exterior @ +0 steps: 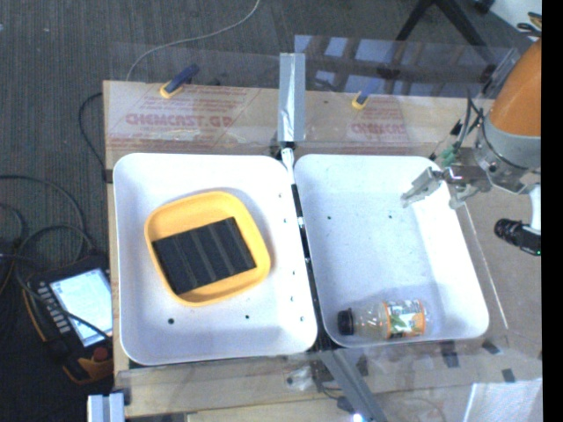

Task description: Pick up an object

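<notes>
Down at the lower edge of the frame, closest to where I stand, a small plastic bottle (384, 318) lies on its side along the front wall of the right bin (369, 192), dark cap pointing left, amber liquid inside and a label with green and orange on it. To the lower left, off the bench on the dark carpet, a handheld control pendant (75, 306) with a lit screen rests among black cables. The left bin (132, 236) sits just beside the right one, their rims touching along the middle, and in it is a shallow yellow dish (208, 246) turned at a slant, with a black ribbed slab (204, 255) lying inside it. Further up on the right, the gripper (431, 183) hangs over the upper right corner of the right bin, well apart from the bottle; its two thin fingers are spread apart and nothing is between them. Above it the arm's orange band (523, 95) fills the upper right corner of the frame. Beyond the bins, a clear sheet covers the wooden board (193, 117) with faint red lettering, a grey metal bar (291, 99) stands at the centre, and two clamps (179, 80) with yellow and blue handles sit along the back edge.
</notes>
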Robot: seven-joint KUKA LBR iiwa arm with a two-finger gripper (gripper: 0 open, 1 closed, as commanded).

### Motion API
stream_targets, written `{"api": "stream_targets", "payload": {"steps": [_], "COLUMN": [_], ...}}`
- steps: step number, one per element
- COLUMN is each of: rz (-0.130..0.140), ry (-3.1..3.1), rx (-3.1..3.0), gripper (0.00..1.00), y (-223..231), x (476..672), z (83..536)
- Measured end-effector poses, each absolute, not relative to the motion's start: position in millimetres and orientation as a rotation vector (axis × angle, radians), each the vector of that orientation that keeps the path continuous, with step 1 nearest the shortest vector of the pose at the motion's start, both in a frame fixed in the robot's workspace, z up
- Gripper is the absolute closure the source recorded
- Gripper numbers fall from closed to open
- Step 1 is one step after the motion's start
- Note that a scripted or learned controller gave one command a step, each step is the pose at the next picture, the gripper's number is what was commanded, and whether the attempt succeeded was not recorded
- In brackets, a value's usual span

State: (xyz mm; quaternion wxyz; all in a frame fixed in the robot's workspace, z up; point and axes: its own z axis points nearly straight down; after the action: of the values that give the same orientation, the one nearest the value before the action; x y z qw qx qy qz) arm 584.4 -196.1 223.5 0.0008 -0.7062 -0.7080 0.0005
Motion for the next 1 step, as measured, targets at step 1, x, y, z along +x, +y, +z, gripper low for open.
{"api": "stream_targets", "payload": {"steps": [1], "rz": [0.003], "ry": [-2.181], "rx": [-2.259], "gripper": [0.0], "y": [-189.4], "x": [516.2], "z": [190.8]}}
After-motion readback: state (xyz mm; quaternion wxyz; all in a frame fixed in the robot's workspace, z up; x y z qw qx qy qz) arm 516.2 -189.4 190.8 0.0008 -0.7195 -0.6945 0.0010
